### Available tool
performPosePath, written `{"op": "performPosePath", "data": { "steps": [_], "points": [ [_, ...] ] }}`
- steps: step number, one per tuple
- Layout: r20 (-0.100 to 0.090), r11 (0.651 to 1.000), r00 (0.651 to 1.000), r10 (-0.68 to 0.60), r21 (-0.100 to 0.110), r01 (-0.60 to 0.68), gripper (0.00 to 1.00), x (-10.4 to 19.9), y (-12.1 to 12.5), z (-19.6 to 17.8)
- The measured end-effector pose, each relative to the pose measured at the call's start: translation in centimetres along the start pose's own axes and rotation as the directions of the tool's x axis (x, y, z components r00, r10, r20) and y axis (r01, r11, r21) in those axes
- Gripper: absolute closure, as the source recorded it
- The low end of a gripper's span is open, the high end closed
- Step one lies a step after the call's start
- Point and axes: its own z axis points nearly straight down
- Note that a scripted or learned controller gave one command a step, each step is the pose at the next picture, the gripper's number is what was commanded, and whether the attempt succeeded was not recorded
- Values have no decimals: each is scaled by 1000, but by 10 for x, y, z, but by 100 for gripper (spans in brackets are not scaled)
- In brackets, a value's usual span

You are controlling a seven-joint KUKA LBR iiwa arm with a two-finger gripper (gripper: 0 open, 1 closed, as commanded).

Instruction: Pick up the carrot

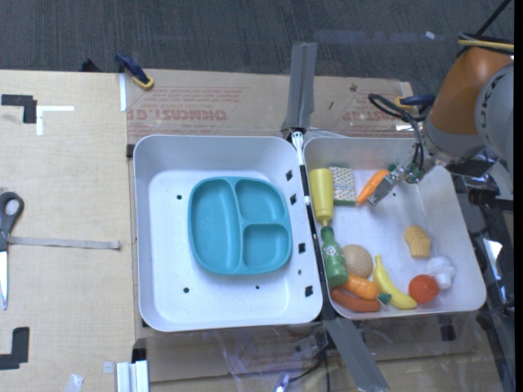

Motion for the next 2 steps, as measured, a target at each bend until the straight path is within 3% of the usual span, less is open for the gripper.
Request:
{"op": "performPosePath", "data": {
  "steps": [1,2],
  "points": [
    [2,897,897,443,-6,-443,0,25,13,0],
    [-4,817,817,576,-3,-576,0,-31,-5,-2]
  ]
}}
